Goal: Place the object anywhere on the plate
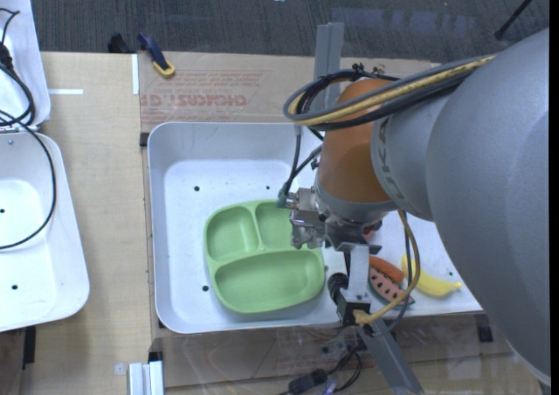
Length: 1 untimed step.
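KUKA arm's gripper (307, 227) hovers over edge of green 3-section plate (262, 281) in white bin (175, 210), banana (434, 283) nearby; grip: can't tell.

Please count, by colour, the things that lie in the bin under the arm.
Green: 1, the divided plate.
Yellow: 1, the banana.
Red-orange: 2, as far as I can tell: an orange piece and a spotted red slice, both partly hidden.
Total: 4.
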Each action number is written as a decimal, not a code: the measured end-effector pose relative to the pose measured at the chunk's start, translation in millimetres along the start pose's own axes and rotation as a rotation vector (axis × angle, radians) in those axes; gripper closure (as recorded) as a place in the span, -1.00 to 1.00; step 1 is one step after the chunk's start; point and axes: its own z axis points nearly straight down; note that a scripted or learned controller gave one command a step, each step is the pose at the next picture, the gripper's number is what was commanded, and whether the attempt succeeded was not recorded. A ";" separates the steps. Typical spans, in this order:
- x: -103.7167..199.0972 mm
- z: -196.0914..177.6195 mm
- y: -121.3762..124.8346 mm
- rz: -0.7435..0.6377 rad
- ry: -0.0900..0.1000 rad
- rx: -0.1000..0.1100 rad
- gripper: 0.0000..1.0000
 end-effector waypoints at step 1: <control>0.1 0.1 -0.1 0.000 0.000 0.000 -1.00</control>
